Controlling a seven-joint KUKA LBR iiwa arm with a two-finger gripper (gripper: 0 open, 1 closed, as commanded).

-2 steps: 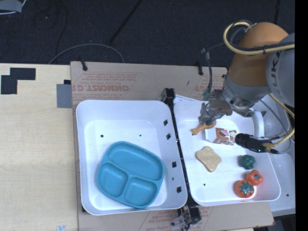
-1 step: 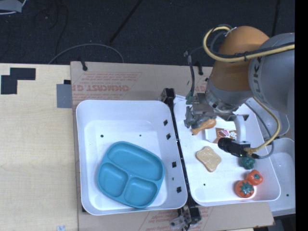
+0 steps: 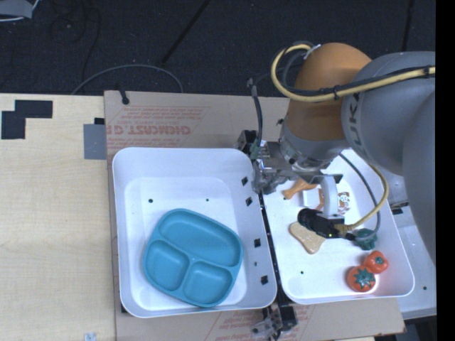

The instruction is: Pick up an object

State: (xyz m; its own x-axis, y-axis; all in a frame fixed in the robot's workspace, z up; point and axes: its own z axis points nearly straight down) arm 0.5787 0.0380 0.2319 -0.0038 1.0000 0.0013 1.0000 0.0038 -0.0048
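Pincer point(image 3: 277, 175) above the right bin's point(image 3: 313, 279) 11 o'clock corner; we cannot tell its opening or hold. Orange piece point(image 3: 298, 188) at its 4 o'clock, tan spatula point(image 3: 307, 239) mid-bin, tomato point(image 3: 376, 262) and second tomato point(image 3: 361, 278) at 5 o'clock; blue plate point(image 3: 192, 258) in the left bin point(image 3: 135, 169)

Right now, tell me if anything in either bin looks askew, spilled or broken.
Nothing looks spilled or broken. The one oddity is the blue divided plate in the left bin: it lies turned at an angle to the bin's walls rather than square with them, pushed toward the near side.
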